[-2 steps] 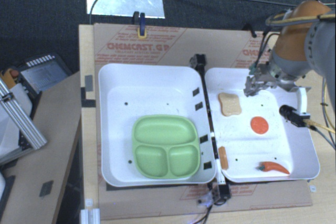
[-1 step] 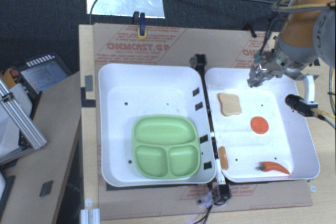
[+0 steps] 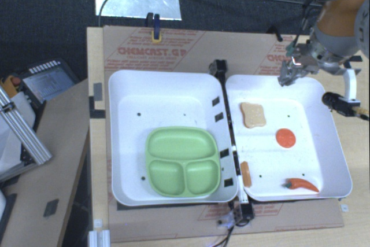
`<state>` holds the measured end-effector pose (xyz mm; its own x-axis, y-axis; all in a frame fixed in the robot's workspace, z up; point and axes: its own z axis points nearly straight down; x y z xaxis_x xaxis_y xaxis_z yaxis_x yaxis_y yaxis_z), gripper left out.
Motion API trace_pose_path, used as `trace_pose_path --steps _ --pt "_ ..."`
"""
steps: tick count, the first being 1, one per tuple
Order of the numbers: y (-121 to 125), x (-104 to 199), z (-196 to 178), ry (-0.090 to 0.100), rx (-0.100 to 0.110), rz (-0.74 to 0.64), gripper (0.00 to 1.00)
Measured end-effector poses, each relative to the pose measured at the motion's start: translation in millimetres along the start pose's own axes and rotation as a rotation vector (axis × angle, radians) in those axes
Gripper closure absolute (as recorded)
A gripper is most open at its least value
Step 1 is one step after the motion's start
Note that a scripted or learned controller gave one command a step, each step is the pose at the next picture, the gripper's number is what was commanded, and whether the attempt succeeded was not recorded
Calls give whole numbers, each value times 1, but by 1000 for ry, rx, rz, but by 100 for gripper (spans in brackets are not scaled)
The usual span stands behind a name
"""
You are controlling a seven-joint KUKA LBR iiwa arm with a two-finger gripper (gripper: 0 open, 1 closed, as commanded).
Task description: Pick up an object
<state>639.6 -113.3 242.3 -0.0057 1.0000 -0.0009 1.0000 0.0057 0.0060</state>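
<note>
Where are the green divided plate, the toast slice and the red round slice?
green divided plate (image 3: 182, 160): camera view, centre ridge.
toast slice (image 3: 253, 115): camera view, middle of its face.
red round slice (image 3: 285, 138): camera view, its centre.

So the arm comes in from the upper right, grey body with that orange band sitting just above the wrist. The wrist is angled down and toward the left, cables looping around it. The end effector (image 3: 287, 79) hangs low at the tip, pointing downward. It's small and dark from this angle, so can't really make out much detail there.
</note>
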Motion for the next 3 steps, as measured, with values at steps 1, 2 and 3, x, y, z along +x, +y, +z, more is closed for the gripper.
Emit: trace_pose_path --steps 1,2,3 --pt "12 58 0 2 2 -4 100" --pt "13 115 -6 3 3 -4 100" --pt "6 171 -4 2 6 -3 100"
